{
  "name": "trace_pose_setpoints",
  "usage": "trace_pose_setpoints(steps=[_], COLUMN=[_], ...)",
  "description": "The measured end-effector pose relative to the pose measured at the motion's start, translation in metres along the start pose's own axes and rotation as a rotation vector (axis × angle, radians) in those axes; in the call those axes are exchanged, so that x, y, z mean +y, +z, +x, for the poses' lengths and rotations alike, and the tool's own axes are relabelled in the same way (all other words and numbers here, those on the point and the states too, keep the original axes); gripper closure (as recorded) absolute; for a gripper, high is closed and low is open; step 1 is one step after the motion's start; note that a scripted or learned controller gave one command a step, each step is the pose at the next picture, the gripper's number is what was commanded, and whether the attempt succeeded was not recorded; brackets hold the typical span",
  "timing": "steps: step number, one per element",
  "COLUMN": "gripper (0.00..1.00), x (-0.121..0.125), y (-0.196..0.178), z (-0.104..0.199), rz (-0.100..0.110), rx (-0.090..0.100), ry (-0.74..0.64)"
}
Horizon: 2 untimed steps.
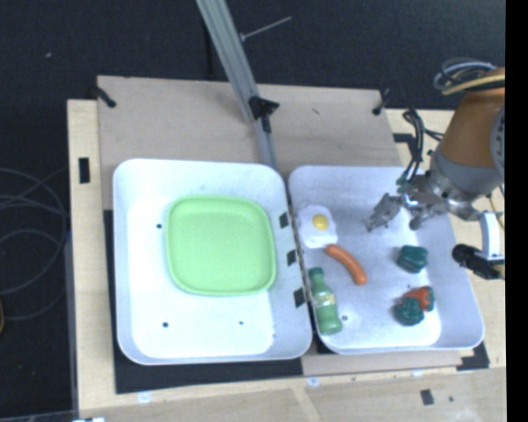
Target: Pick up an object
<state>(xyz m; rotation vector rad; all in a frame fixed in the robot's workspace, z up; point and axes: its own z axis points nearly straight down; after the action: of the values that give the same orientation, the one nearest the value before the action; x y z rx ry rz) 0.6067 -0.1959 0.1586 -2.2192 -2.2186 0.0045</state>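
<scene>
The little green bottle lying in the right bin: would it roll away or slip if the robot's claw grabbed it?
The green bottle lies on its side against the right bin wall, so a nudge would probably roll it. Its rounded body looks smooth, perhaps slippery. It seems a small toy, likely light.

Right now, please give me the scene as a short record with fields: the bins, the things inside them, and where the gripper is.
left bin: holds a green plate
right bin: holds fried egg toy, orange sausage, green bottle, dark green piece, red and green piece
gripper: above the right bin's upper area, fingers spread, nothing between them
nearest thing to gripper: dark green piece, apart from it
</scene>
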Motion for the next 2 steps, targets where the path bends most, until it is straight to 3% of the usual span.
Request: trace_pose_setpoints(steps=[1,2], gripper=[0.00,1.00], x=[-0.001,0.001], y=[0.052,0.039], z=[0.000,-0.001], rz=[-0.001,-0.007], rx=[-0.001,-0.001], ry=[0.000,0.001])
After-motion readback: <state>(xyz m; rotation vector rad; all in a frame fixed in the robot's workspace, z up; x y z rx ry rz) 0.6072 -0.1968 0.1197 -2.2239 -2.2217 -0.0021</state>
